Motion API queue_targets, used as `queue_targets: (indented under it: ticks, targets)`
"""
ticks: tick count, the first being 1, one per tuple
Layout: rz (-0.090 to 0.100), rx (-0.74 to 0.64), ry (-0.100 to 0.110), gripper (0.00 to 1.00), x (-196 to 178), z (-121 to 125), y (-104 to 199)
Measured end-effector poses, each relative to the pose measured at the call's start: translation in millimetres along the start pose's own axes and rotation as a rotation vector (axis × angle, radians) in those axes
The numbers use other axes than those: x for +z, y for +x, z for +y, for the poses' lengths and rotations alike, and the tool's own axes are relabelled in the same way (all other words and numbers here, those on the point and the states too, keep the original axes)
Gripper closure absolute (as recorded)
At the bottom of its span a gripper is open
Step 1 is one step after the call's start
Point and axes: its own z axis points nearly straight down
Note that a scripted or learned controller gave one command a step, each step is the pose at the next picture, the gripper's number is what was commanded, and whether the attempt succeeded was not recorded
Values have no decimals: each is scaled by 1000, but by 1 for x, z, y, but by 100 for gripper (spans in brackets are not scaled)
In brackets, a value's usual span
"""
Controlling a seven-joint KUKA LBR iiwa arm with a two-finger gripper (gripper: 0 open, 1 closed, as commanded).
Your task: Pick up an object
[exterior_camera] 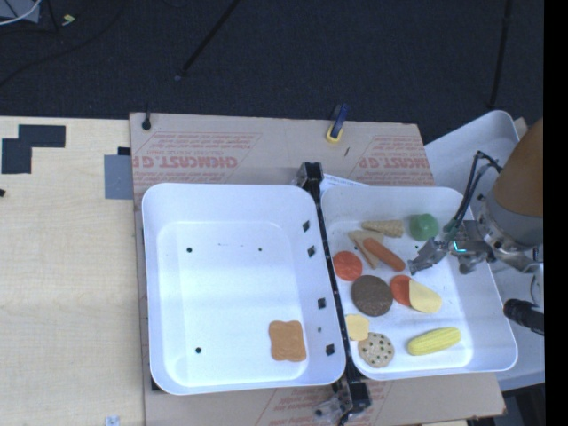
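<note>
Nearest the frame's bottom edge in the right bin [497, 362] lie a corn cob [434, 341], long axis roughly left-right, and a chocolate-chip cookie [377, 350]. Above these sits a yellow wedge [425, 299] against a red piece [401, 287], beside a brown disc [372, 295]. The hand [429, 257] is at centre-right of the frame; whether it is open or closed cannot be told, and nothing is seen between its fingers. The yellow wedge lies just below the hand and is judged the nearest candidate. Farther up lies a green ball [423, 226].
</note>
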Motion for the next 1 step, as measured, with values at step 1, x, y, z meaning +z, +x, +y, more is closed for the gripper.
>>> queue_targets:
  ticks: [1]
  targets:
    - [-1,-1,-5,0,107,21,22]
